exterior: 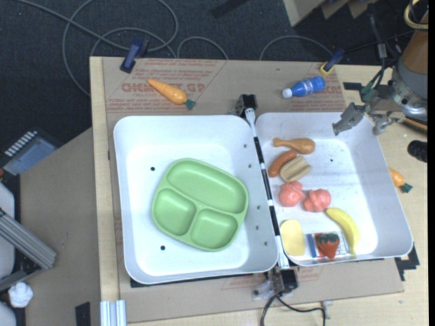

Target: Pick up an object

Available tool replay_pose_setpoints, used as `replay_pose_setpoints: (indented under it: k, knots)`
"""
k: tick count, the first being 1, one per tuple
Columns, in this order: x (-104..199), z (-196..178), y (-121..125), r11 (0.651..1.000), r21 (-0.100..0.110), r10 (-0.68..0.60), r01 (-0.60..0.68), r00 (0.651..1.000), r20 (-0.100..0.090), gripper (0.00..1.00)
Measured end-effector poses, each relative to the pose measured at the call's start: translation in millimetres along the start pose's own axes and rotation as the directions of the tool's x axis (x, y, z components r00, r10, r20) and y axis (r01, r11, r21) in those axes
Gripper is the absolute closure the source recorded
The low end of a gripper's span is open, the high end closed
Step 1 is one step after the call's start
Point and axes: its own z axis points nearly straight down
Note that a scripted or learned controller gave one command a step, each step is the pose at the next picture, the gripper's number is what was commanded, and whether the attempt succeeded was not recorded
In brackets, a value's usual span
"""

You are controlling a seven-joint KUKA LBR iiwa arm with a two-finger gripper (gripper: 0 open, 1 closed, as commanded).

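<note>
On the table (pixel 102 182), outside the bins, a toy carrot (pixel 168 92) and a blue bottle (pixel 304 87) lie beyond the far rims, and a second small carrot (pixel 397 179) lies just past the right bin's right edge. The left bin (pixel 136 141) holds a green divided plate (pixel 198 204), while the right bin (pixel 360 161) holds a chicken drumstick (pixel 295 143), a hot dog (pixel 288 166), two pink pieces (pixel 304 197), a banana (pixel 344 227), a yellow slice (pixel 293 238) and a strawberry (pixel 328 244) near its front edge. The arm reaches in from the right, and its tool (pixel 355 119) hangs open over the right bin's far right corner, gripping nothing and well apart from the food.
</note>
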Motion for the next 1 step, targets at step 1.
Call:
replay_pose_setpoints:
  k: [1]
  knots:
    - [65.6, 74.6, 35.5, 1.0, 0.003, -0.001, 0.001, 1.0, -0.002, 0.0]
